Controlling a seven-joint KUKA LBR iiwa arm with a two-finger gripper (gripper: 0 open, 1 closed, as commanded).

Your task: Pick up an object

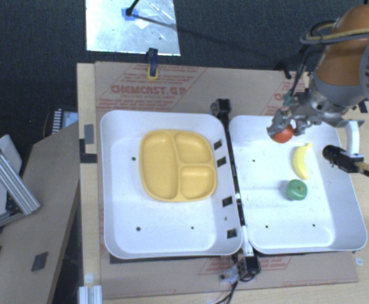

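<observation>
Over the right bin [336,233], near its far edge, the gripper [283,129] hangs above the white floor with a small red-orange object [283,135] at its tip. The red thing sits right under the grey fingers and seems to be pinched between them, though the view from above is too coarse to be sure of the grip (it could also be simply pressed beneath them). The arm [349,49], grey with its orange band, comes in from the right and bends down toward that spot.

Just beside the gripper, toward the near right, a yellow banana [301,161] lies lengthwise on the bin floor, apart from the red object. Near the banana's lower end, a little closer to the camera, rests a green round object [296,189], close to the banana but not clearly touching it. A black cylindrical part [339,158] juts in over the bin's right rim.

The left bin [118,233] holds a yellow divided plate [176,165] with three compartments, lying flat around the middle. Both bins sit side by side on a brown board [171,87], with black clips along the seam between them
</observation>
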